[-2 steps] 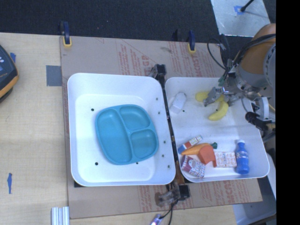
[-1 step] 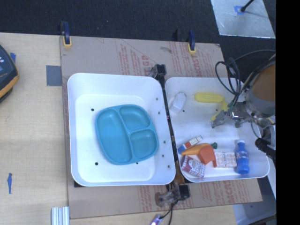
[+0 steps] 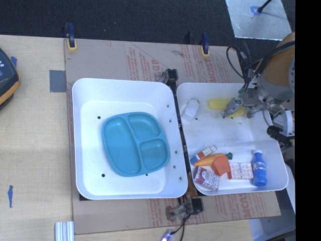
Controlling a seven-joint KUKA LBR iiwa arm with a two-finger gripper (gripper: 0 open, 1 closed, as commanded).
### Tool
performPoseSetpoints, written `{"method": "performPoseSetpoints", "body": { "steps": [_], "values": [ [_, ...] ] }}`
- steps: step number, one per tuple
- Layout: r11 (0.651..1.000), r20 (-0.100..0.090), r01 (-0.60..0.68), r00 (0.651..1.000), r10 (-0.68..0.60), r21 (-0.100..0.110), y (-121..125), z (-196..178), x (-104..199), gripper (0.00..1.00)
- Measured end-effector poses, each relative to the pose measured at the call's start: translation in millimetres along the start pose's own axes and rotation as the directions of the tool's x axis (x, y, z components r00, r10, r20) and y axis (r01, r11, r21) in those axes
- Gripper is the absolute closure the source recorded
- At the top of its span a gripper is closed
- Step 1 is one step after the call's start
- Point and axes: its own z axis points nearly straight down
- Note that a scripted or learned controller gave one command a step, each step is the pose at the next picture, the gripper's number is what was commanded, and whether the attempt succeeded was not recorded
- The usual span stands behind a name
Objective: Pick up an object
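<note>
Tool (image 3: 234, 109) low, wrist tilted left

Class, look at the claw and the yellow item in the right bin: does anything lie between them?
Nothing visible does. The claw is low over the yellow item at the right bin's far side; the other items lie along its near edge.

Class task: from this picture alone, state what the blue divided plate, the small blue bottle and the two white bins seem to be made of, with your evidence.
Blue divided plate: probably moulded plastic, matte; uniform colour, rounded compartment ridges.
Small blue bottle: likely plastic, slightly glossy; white cap, too small to confirm.
White bins: seemingly thin plastic, smooth; rounded corners, soft sheen.
</note>
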Motion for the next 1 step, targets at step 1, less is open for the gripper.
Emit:
{"method": "performPoseSetpoints", "body": {
  "steps": [1],
  "values": [
    [1.000,-0.002,0.001,1.000,-0.001,0.011,19.9,1.5,-1.0,0.00]
  ]
}}
